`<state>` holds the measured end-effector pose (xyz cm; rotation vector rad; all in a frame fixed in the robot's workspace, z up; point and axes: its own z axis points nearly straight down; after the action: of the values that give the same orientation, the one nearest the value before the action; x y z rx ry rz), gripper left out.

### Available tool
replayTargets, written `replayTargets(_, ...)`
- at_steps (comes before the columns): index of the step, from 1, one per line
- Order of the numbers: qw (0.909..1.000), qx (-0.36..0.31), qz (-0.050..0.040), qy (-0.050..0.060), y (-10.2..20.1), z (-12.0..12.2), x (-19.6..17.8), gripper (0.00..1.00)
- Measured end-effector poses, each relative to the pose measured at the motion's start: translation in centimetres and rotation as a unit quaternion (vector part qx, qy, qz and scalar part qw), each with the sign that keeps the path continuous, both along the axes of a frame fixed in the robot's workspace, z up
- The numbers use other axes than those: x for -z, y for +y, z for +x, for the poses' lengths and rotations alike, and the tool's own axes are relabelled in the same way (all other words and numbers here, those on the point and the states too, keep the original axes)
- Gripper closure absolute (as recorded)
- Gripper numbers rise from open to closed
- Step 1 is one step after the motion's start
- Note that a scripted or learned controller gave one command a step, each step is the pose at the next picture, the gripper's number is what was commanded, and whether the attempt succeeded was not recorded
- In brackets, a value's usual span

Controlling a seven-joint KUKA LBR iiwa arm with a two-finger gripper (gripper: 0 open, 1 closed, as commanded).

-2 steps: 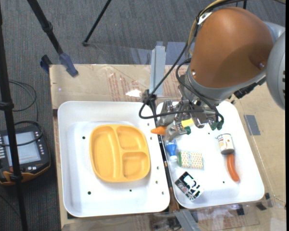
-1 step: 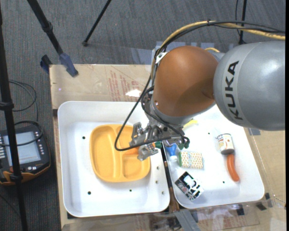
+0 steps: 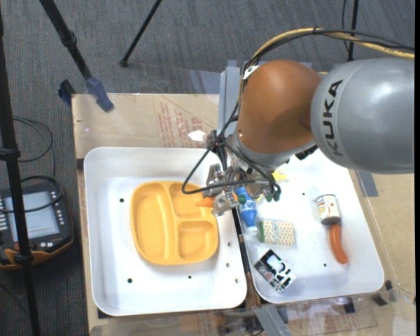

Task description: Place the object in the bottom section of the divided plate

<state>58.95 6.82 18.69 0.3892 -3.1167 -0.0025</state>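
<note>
**Arm poised at plate's edge with orange object**

A grey KUKA arm [image 3: 350, 110] reaches in from the right, its gripper [image 3: 220, 196] hanging over the right rim of a yellow divided plate [image 3: 173, 222] in the left bin [image 3: 105, 257]. A small orange object [image 3: 206, 202] shows at the fingertips, just above the plate's edge; whether it is pinched cannot be told. In the right bin [image 3: 364, 257] lie a blue bottle [image 3: 250, 214], a patterned packet [image 3: 276, 232], a black-and-white box [image 3: 274, 269], a small jar [image 3: 327, 208] and an orange sausage-shaped piece [image 3: 337, 245].
</note>
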Motion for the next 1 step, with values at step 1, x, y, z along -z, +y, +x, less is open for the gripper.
replayTargets(1, 0.9999, -0.017, 0.0004, -0.001, -0.18, 5.06, 0.02, 1.00)
